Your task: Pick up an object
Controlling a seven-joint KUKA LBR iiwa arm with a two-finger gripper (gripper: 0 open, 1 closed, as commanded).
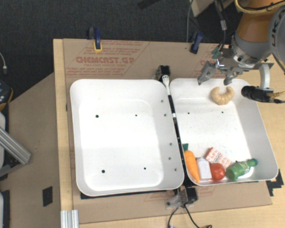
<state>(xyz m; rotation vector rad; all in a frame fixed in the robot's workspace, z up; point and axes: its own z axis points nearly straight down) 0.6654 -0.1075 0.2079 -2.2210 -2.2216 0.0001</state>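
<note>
A brown board (114,56) printed with red lettering lies on the desk (38,127) under both bins. Two blue clamps (96,38) grip its far edge. A metal rail (7,139) slants across at the left.

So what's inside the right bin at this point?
The right bin holds a croissant at its far end and, along the near edge, a carrot, a small carton, a tomato and a green bottle. Anything beneath that cluster is covered.

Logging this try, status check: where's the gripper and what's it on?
Gripper open, above right bin's far edge, holding nothing. Croissant just beside it, untouched. Carrot, tomato, green bottle clustered at near edge, clear of the jaws.
</note>
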